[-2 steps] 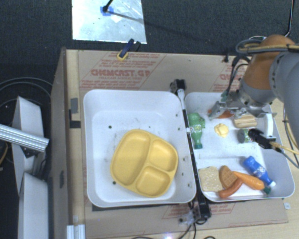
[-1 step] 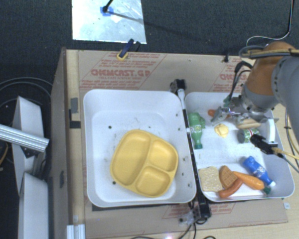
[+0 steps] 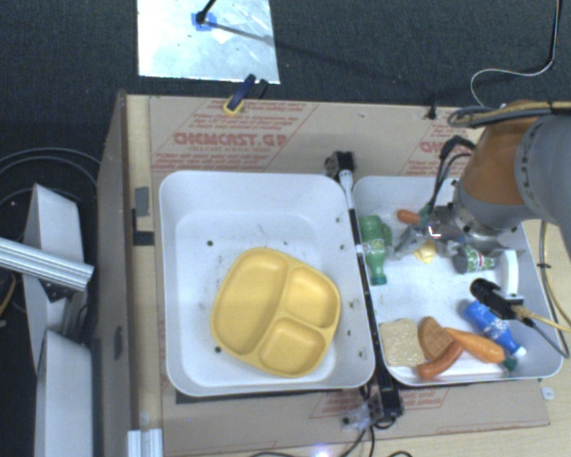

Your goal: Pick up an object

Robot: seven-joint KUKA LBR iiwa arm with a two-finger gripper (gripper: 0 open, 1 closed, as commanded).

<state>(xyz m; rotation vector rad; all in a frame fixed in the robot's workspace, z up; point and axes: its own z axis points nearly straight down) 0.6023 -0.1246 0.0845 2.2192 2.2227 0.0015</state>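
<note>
**A:** Your hand (image 3: 428, 241) is low in the right bin (image 3: 385, 298), up near its far wall. I can't tell from this slant how it stands; dark hardware and clutter overlap there.

**B:** What's it going for?

**A:** My guess is the small yellow piece (image 3: 424, 251) right under it. The green bottle (image 3: 372, 246) lies just to the divider side of the hand, along the rail between the bins. A small orange bit (image 3: 409, 217) sits just behind the hand, toward the far wall.

**B:** Is anything actually held?

**A:** Nothing I can see clamped. Treat it as not picked yet.

**B:** How much room have you got?

**A:** It's tight. You've got the bottle on one side, the wall behind, and a small green-labelled item (image 3: 478, 259) close on the arm side. The open floor is on the near side of the hand, the bare white patch before the bread slice (image 3: 398, 343), sausage (image 3: 440, 358) and carrot (image 3: 478, 345) along the near rim. The blue bottle (image 3: 495, 329) sits nearer the arm, beside the outer wall.

**B:** And the left bin?

**A:** It's well away from the hand, past the divider. It holds the yellow divided tray (image 3: 276, 309), with free floor around it.

**A:** Lift straight up; any sideways move likely knocks the bottle.
</note>
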